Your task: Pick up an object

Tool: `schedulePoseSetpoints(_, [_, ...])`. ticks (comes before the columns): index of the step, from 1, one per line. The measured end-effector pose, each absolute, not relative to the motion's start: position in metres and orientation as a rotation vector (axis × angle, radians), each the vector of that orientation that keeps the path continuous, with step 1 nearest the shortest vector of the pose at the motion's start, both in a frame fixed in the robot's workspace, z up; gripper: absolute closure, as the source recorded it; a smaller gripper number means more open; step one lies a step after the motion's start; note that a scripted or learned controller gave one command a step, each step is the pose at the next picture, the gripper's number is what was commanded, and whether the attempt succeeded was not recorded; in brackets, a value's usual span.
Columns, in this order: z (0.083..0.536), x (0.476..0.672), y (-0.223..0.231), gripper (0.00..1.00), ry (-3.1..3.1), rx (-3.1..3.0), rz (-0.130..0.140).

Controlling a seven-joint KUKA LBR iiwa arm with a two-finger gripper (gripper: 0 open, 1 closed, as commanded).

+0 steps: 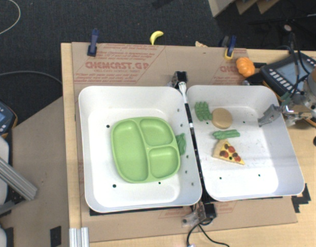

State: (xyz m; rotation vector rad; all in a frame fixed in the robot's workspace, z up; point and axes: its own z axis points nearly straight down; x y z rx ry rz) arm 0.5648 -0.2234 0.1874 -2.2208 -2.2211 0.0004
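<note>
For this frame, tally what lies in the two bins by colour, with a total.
Green: 4 - divided plate, small piece beside it, ridged piece, flat pod-like piece
Tan: 1 - round cookie-like disc
Yellow and red: 1 - toy pizza slice
Total: 6

1. The end effector hangs over the right bin's far right corner.
2. Left of it lie a tan disc, green pieces and a pizza slice.
3. Farther left, a green divided plate fills the left bin.
</note>
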Motion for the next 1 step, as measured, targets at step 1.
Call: schedulePoseSetpoints(1, [0.0824, 0.5148, -0.2148, 0.0, -2.22, -2.209, -0.012])
